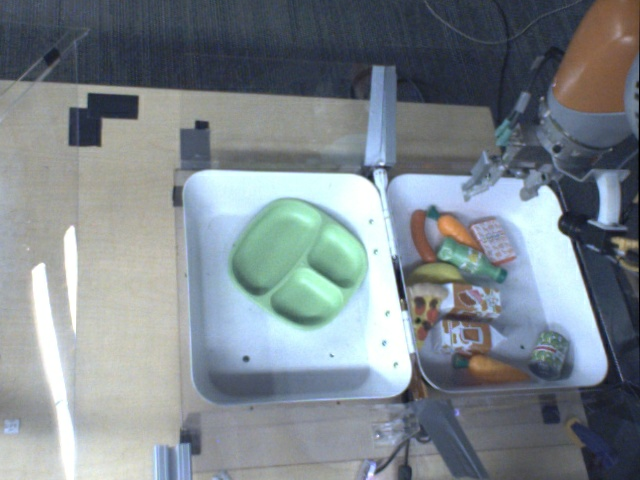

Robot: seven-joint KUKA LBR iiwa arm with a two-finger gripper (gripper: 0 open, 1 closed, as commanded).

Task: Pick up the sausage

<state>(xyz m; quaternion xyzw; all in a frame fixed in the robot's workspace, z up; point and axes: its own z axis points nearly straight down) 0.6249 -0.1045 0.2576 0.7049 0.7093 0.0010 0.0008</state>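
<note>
The sausage (pixel 420 236) is a slim reddish-brown link lying near the left wall of the right bin (pixel 560 268), just left of an orange carrot (pixel 456 230). My gripper (pixel 503 180) hangs over the far edge of that bin, up and to the right of the sausage and well apart from it. Its fingers are spread open with nothing between them.
Packed around the sausage are a green bottle (pixel 471 260), a banana (pixel 437 271), a red packet (pixel 493 240), two snack cartons (pixel 457 300), a second carrot (pixel 490 370) and a can (pixel 548 353). A green divided plate (pixel 300 260) lies in the left bin (pixel 210 358).
</note>
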